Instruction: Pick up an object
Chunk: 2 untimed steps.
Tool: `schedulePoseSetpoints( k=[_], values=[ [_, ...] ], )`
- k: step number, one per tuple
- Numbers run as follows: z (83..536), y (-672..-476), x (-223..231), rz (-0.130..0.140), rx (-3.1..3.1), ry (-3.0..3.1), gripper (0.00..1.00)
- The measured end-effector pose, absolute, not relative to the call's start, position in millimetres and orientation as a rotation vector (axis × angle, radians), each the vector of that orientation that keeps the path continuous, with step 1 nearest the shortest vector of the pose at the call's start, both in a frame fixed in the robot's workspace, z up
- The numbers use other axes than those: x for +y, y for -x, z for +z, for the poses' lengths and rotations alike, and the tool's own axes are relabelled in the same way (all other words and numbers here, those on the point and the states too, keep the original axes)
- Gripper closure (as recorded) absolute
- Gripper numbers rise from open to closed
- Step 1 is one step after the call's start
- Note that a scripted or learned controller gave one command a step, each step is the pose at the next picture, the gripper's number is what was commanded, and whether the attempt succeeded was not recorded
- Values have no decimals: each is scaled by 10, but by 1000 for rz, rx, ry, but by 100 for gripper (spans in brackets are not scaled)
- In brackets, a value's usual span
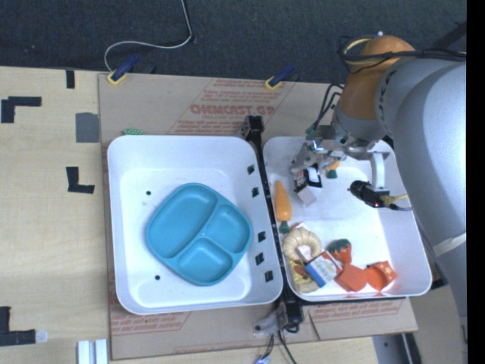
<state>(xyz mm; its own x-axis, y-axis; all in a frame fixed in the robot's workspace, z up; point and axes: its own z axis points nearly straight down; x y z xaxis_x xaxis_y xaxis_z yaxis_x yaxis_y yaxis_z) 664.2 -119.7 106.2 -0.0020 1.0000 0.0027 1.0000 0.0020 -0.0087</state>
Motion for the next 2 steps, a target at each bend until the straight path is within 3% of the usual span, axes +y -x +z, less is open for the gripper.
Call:
schedulePoseSetpoints(
  k=[1,2],
  values=[
    [1846,-6168,-718,-1,-2224,2218,100],
    [1988,-5670,-461,2,-2223,2219,100]
  ],
)
